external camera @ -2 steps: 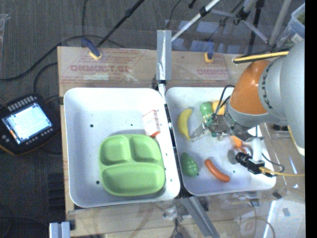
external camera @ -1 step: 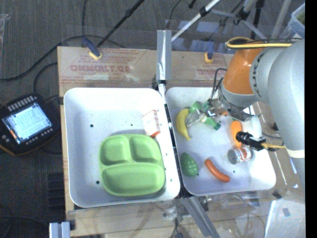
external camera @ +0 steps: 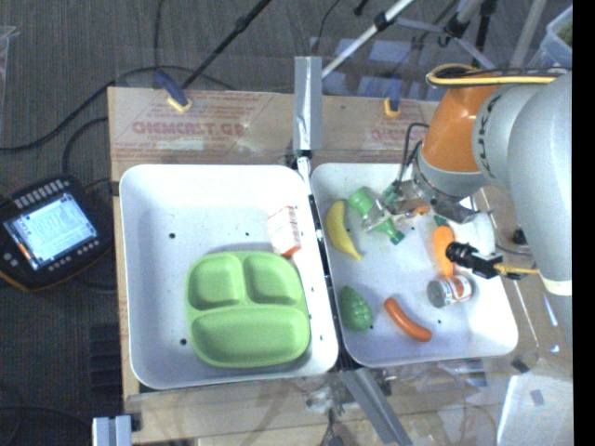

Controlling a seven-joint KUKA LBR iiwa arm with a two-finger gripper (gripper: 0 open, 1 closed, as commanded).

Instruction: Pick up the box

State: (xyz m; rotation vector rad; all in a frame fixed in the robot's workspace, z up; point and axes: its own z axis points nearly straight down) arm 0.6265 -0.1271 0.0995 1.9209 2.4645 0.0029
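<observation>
A robotics lab or test cell, not a home or shop. Plain bench (external camera: 139, 124) of bare board with printed lettering, clamped at the far edge left of the arm (external camera: 521, 156). Two white bins (external camera: 149, 249) butted side by side below and left of the arm, holding toy food and a green tray (external camera: 249, 309) as test props. Teach pendant (external camera: 46, 232) with lit screen lying on dark carpet (external camera: 56, 63), well left of the arm, past the left bin. Black cables (external camera: 186, 26) trailing over the floor beyond the bench. Metal stand legs (external camera: 437, 26) just beyond the arm. Aluminium post (external camera: 308, 105) upright at the seam between the bins.
</observation>
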